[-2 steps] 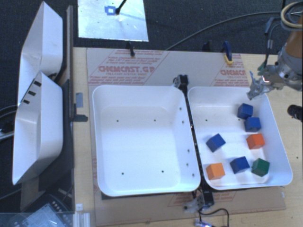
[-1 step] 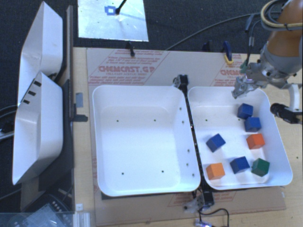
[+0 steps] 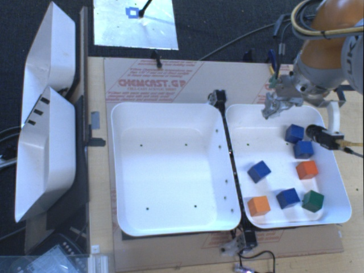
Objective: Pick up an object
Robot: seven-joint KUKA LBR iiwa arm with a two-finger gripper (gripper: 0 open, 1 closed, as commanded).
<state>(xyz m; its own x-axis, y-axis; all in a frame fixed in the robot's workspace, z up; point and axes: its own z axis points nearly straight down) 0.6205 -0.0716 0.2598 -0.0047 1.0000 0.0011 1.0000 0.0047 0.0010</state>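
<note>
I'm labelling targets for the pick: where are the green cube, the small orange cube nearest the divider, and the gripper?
Green cube (image 3: 313, 201), camera view, top face.
Small orange cube (image 3: 259, 205), camera view, top face.
Gripper (image 3: 275, 108), camera view, fingertip end.

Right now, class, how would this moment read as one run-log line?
arm: end effector over right white bin's far edge | load: none seen | right bin: seven small cubes | left white bin: beside it
</note>
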